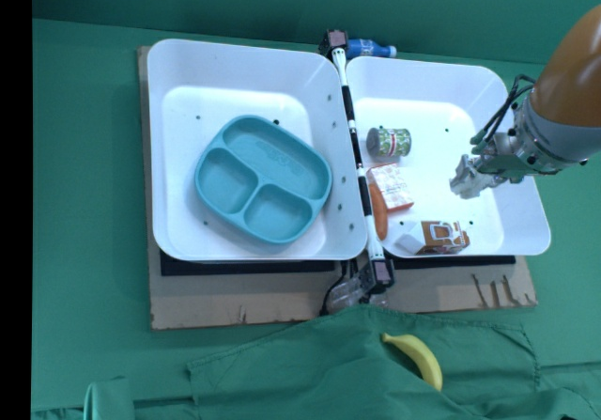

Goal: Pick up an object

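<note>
The right bin point(441, 89) holds a small can with a green label point(389, 142) lying on its side, an orange and white packet point(391, 187), an orange carrot-like piece point(378, 210) along the left wall, and a small brown and white carton point(442, 237) near the front. My gripper point(467, 178) hangs over the right part of this bin, to the right of the packet and above the carton. Nothing shows between its fingers. The grey wrist with the orange band point(568, 70) rises to the right.
The left bin point(178, 70) holds a teal divided plate point(263, 179). A blue bottle point(368, 49) lies behind the bins at the divider. A banana point(417, 357) rests on the green cloth in front. Cardboard point(235, 301) lies beneath the bins.
</note>
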### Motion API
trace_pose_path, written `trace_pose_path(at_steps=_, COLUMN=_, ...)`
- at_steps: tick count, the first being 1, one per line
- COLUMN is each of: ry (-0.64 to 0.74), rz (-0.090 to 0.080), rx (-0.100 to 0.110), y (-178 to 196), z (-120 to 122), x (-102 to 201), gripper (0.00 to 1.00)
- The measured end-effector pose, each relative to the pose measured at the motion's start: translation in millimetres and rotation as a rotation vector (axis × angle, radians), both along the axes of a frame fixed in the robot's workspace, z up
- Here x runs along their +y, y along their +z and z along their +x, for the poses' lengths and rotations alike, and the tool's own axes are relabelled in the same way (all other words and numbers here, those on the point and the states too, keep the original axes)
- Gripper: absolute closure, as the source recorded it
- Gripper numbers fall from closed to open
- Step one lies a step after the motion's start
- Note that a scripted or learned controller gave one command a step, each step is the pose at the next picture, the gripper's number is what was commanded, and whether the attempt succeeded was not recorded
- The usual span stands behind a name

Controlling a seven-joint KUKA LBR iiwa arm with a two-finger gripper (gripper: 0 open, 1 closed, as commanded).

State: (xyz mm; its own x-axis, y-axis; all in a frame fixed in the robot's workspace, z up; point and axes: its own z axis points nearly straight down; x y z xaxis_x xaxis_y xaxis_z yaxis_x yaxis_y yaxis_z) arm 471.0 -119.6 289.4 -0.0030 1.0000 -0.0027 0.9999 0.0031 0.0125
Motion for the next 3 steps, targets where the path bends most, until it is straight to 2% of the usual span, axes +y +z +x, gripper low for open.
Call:
trace_pose_path(at_steps=1, ry=-0.003, rz=0.001, rx=0.003, y=29, z=-3, x=23, gripper=1.00)
trace_pose_path(at_steps=2, ry=0.001, rz=0.004, rx=0.010, y=29, z=-3, x=89, gripper=1.00)
trace_pose_path(at_steps=3, ry=-0.016, rz=0.000, rx=0.014, y=0, z=-5, x=7, gripper=1.00)
